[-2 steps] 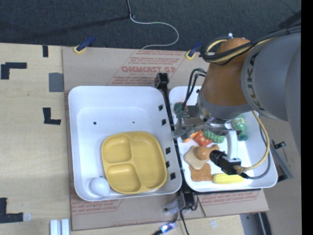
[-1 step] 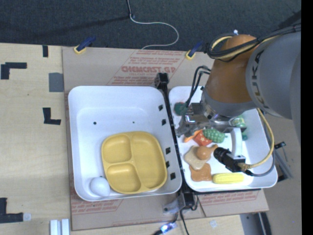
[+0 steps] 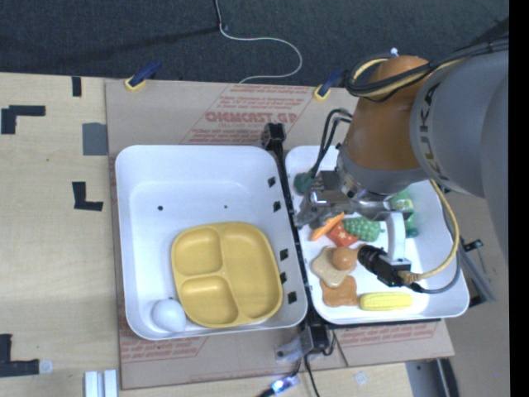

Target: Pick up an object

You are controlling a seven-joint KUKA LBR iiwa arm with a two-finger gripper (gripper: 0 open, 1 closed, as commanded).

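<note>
My gripper is low over the left part of the right bin, mostly hidden under the orange wrist band. Just beside it lie an orange carrot, a green bumpy toy and a red-orange piece. Nearer the front lie a brown bun, a tan cookie shape and a yellow corn cob. I see nothing lifted off the bin floor.
The left bin holds a yellow divided plate and a white ball in its front left corner. A black divider edge runs between the bins. A black cable connector hangs from the arm over the toys.
</note>
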